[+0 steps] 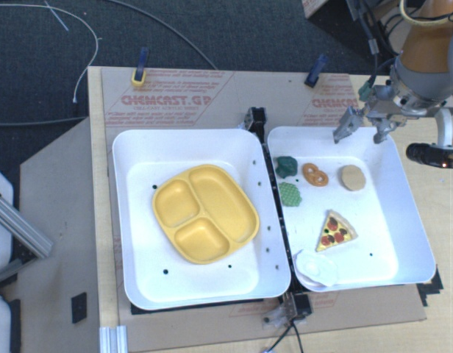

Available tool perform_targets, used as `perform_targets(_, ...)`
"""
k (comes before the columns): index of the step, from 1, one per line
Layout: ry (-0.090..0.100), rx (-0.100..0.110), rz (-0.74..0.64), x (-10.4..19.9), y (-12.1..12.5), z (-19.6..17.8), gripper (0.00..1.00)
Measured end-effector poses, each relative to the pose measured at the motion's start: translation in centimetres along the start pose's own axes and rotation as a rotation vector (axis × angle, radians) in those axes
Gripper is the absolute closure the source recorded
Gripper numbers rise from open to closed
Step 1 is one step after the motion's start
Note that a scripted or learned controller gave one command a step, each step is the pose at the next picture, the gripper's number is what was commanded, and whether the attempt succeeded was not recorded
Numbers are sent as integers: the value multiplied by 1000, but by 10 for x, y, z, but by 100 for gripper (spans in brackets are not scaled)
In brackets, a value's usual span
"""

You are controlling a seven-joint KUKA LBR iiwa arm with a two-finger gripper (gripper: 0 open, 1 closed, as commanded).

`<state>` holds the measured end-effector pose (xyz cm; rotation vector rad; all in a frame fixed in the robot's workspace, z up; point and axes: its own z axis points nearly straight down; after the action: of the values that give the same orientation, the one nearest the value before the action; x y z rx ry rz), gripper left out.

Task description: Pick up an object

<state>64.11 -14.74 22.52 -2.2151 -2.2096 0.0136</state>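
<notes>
My gripper [363, 132] hovers over the far edge of the right bin [410, 219], fingers spread open with nothing between them. Below it in that bin lie a tan round cookie [351, 177], a brown pretzel [314, 174], a dark green lump [286, 166], a light green textured piece [290, 193], a pizza slice [334, 231] and a white cup-like piece [315, 268] at the near edge. The cookie is the closest item to the gripper, apart from it.
The left bin [138, 271] holds a yellow divided plate [204, 212]. A black clamp [254, 118] sits between the bins at the far side. Blue clips [142, 59] [315, 71] stand on the board's far edge.
</notes>
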Motion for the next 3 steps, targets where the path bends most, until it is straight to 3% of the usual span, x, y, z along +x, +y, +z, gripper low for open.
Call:
perform_targets(1, -2, -14, -3, 0, 3, -9, 0)
perform_targets(3, -1, -9, -3, -1, 1, 76, 0)
